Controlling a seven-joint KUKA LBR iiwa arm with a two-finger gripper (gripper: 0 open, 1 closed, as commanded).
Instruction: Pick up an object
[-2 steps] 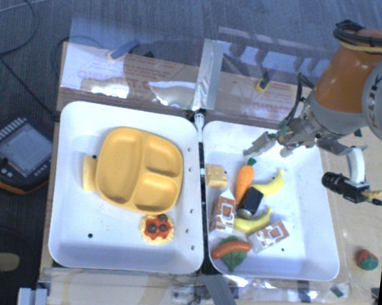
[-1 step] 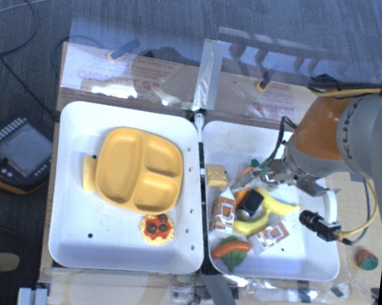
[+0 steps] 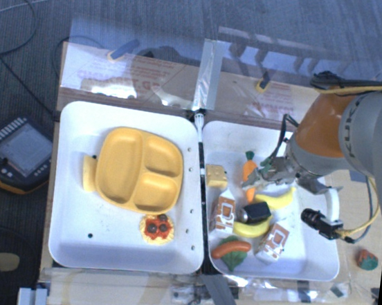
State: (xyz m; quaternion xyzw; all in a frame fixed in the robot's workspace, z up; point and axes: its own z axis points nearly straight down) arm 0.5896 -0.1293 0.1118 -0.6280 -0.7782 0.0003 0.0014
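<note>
We see two shallow white bins side by side on the worktop (image 3: 82, 78). In the left white bin (image 3: 61, 236) lies a yellow plastic plate with three hollows (image 3: 140, 169), and just below it sits a small round toy pizza with red dots (image 3: 156, 229). A pale yellow flat piece (image 3: 88, 173) peeks out from under the plate's left edge. The right white bin (image 3: 316, 262) is full of toy food. The grey arm with an orange band (image 3: 323, 131) reaches in from the right, and its tool (image 3: 267, 171) hangs low over the upper middle of this bin. We cannot tell how the tool stands, because the arm hides it from us. Right beside the tool is a small orange toy carrot with a green top (image 3: 248, 168). Near it we see a yellow toy banana (image 3: 279, 197). A pale yellow block like cheese (image 3: 215, 177) rests near the wall between the bins. Lower down are a brown and white little carton (image 3: 223, 213), a black chunky thing (image 3: 256, 211) lying on another yellow banana (image 3: 251, 227), a second brown and white carton (image 3: 273, 241), and a red and green toy vegetable (image 3: 232, 250). Left of the bins, on the floor, lies a grey and orange hand controller (image 3: 13, 153).
</note>
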